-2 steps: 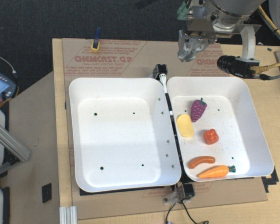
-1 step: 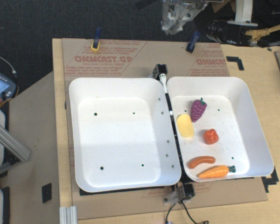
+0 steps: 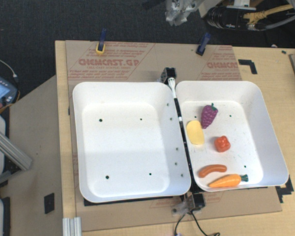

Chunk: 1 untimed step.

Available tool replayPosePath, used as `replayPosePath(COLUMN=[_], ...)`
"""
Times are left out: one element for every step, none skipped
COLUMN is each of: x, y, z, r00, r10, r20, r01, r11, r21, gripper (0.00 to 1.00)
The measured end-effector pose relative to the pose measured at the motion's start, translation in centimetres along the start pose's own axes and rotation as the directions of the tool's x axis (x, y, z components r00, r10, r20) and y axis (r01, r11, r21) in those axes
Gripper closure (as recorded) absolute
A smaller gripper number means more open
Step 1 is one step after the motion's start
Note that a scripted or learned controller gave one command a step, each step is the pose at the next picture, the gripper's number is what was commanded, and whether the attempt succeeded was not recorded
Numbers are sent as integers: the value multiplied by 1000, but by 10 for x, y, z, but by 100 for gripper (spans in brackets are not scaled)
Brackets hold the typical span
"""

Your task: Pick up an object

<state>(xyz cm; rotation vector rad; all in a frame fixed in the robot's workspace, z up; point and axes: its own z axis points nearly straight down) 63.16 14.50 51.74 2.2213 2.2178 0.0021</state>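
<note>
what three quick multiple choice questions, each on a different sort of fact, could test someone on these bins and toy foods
1. Which bin holds the toy foods?
A. the left bin
B. the right bin
C. both bins

2. How many toy foods lie in that bin?
A. three
B. five
C. seven

3. How does the carrot lie?
A. on its side near the bin's front edge
B. standing upright in the middle
C. stacked on the grapes

Answers:
1 B: the purple grapes, yellow piece, red piece, sausage and carrot all sit in the right bin.
2 B: those five pieces are all that can be counted there.
3 A: the carrot lies flat by the front rim, just in front of the sausage, well apart from the grapes.
</note>
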Motion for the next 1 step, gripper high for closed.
replayPosePath(x=[21], y=[36], z=[-18], r00=[1000], r10=[-4], r20=[-1], r01=[4], r11=[1000], r21=[-3], gripper=[100])
